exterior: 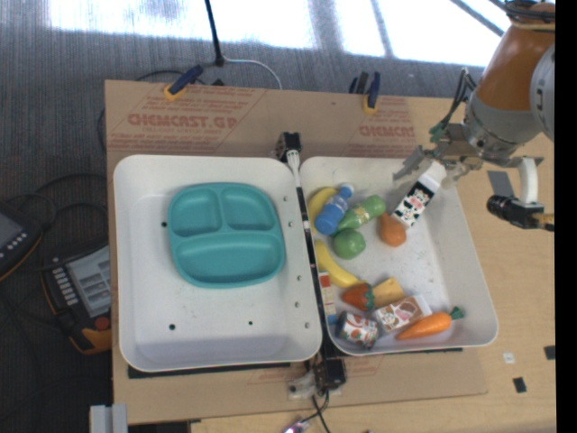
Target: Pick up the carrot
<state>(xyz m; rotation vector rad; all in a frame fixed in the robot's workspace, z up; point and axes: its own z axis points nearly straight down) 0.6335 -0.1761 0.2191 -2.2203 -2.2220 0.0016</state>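
Two shallow white bins sit side by side on the counter [135, 124], which is covered w/ brown cardboard. Left bin [144, 269] holds a teal divided tray [227, 234], lying flat approx. in the bin's middle. Right bin [473, 278] holds a jumble of toy food.

Carrot [425, 325] lies at lower right of the frame, near the right bin's front edge, orange body pointing left, green top toward the right rim. Just left of it, touching or nearly so, a printed packet [398, 313] and a small printed can [358, 330]. Behind those, a red-orange piece w/ green top [357, 294] and a yellow wedge [389, 289]. A banana [332, 267] runs along the bin's left wall; a second yellow piece [317, 200] sits further up. Between them: blue bottle [334, 211], green bottle-shaped item [364, 212], green round fruit [349, 243]. An orange round fruit [391, 231] sits mid-bin.

Arm [509, 70] comes in from upper right, orange band visible. Gripper [433, 159] is over the right bin's back-right part, well apart from the carrot. Its fingers look spread, one prong reaching left toward the bin's back rim. Directly below it a white bottle w/ black cow-type spots [416, 200] stands tilted, top toward the gripper; can't tell if it's touched, and it isn't clearly between the fingers.

Two clamps [183, 81] [368, 90] pin the cardboard at the back edge.
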